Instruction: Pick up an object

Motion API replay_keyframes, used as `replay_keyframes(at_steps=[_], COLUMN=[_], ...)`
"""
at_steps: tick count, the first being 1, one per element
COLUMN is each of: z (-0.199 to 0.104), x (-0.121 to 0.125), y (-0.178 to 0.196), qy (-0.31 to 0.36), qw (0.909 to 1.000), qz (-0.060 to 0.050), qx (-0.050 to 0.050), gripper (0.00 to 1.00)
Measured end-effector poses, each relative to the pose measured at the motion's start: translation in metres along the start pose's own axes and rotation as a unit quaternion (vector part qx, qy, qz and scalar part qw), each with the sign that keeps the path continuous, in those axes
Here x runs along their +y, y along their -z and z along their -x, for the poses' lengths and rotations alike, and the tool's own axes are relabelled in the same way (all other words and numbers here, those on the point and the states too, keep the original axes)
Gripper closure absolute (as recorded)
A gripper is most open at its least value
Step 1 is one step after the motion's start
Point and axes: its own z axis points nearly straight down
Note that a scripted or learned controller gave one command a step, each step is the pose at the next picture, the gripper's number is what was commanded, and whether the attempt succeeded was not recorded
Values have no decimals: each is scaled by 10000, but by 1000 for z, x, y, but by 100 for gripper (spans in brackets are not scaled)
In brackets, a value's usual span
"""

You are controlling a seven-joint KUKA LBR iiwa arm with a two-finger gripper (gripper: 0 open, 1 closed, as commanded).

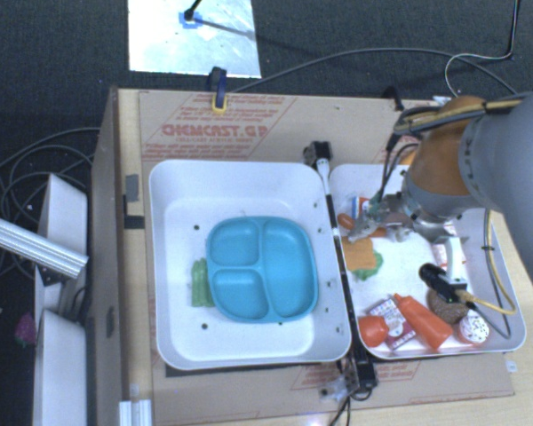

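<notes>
- Grey and orange-banded, the arm (480,162) is seen reaching in from the right, over the upper part of the right bin (506,313).
- The pincer (373,223) is held low above that bin's upper left corner, close to the divider between the two bins; whether it is wide or narrow cannot be told, and nothing is seen held in it.
- An orange flat piece (359,255) lies just below the pincer, toward the near edge of the bin, with a green piece (370,267) touching its lower right side.
- This orange piece is judged the nearest candidate for a pick; a short descent and a slight shift toward the near edge would be called for.
- Further candidates are gathered at the bin's near edge, well apart from the pincer: an orange carrot-like object (422,320) whose long axis runs diagonally, a red-and-white packet (386,313) and a white egg-like object (473,328).
- A blue divided plate (262,268) and a green object (200,283) beside it are left in the left bin (173,238), across the divider.
</notes>
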Motion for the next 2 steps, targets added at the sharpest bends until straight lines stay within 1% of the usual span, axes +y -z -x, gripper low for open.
replay_keyframes(at_steps=[1, 2], z=[2, -1], x=[28, -6], y=[-3, -3], qy=[7, -6], qw=[10000, 10000], qz=[-34, -42], qx=[-5, -4], gripper=[0, 0])
